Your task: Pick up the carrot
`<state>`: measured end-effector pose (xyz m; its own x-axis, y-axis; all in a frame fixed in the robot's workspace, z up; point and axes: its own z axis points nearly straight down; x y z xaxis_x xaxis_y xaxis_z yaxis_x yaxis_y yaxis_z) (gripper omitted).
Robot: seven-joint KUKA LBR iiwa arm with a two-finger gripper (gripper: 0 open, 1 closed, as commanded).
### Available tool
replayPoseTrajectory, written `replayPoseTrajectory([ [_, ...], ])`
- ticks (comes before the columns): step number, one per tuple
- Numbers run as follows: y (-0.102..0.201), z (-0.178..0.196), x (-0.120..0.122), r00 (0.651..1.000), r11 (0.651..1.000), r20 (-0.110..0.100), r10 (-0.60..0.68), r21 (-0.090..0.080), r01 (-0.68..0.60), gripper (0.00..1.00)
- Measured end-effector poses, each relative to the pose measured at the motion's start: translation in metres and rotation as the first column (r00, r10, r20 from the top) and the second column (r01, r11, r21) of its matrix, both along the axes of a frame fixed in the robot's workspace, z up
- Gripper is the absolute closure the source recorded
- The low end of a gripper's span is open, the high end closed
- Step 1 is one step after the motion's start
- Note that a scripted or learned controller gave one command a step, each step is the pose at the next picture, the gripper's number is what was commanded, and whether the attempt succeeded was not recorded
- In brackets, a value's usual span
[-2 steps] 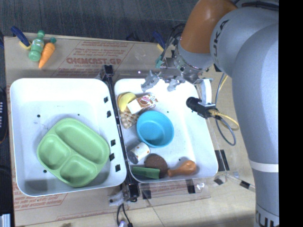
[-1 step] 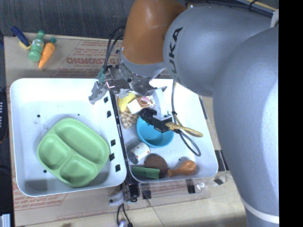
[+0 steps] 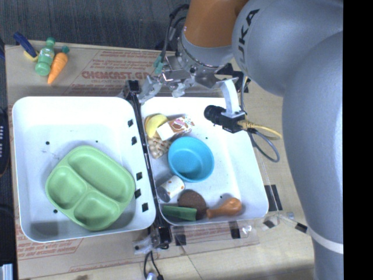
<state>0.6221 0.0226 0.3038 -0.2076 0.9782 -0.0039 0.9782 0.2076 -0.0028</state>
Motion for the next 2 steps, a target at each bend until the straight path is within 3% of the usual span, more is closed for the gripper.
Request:
replayPoseTrajectory([
  [1,-0.037,0.001,0.02,0.991,0.991,0.0,0.133,0.0,-0.133,0.0],
  [2,0.014,-0.119,0.004,0.982,0.982,-0.016,0.19,0.004,-0.19,0.0],
])
